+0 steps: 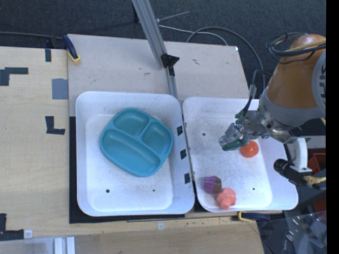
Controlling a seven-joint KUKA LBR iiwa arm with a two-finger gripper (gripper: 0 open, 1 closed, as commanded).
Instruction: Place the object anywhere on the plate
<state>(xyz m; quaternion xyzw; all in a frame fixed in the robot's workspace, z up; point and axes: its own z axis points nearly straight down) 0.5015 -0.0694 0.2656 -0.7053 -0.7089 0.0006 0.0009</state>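
Over the right bin (265, 194), jaws hover beside an orange object (249, 150), their spread perhaps hidden; I cannot tell.

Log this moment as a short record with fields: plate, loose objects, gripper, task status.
plate: blue divided plate in the left bin, nothing on it
loose objects: orange ball, purple piece and pink piece, all in the right bin
gripper: gripper low over the right bin, just left of the orange ball; whether it grasps anything cannot be told
task status: no object on the plate yet
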